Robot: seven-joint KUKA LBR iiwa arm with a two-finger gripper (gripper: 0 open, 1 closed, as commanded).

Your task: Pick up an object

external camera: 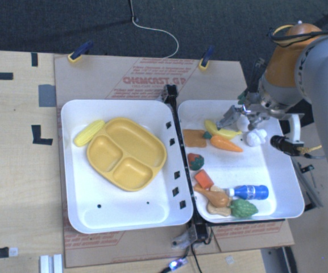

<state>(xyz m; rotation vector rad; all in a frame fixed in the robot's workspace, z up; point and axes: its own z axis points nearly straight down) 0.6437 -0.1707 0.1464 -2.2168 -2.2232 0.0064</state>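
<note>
My gripper [239,120] hangs low over the far part of the right bin [277,169], its fingers spread open with nothing between them. Just below it lie a yellow banana [221,131] and an orange carrot [227,145]. A small white object [256,137] sits to the right of the fingertips. Further down the bin are a brown flat piece [193,137], a red and green strawberry [195,161], an orange block [204,179], a chicken drumstick [215,197], a blue bottle [250,192] and green broccoli [243,208].
The left bin [78,198] holds a yellow compartment tray [127,152] and a corn cob [88,132] at its upper left. A black divider [178,152] runs between the bins. The grey and orange arm [291,61] comes in from the upper right.
</note>
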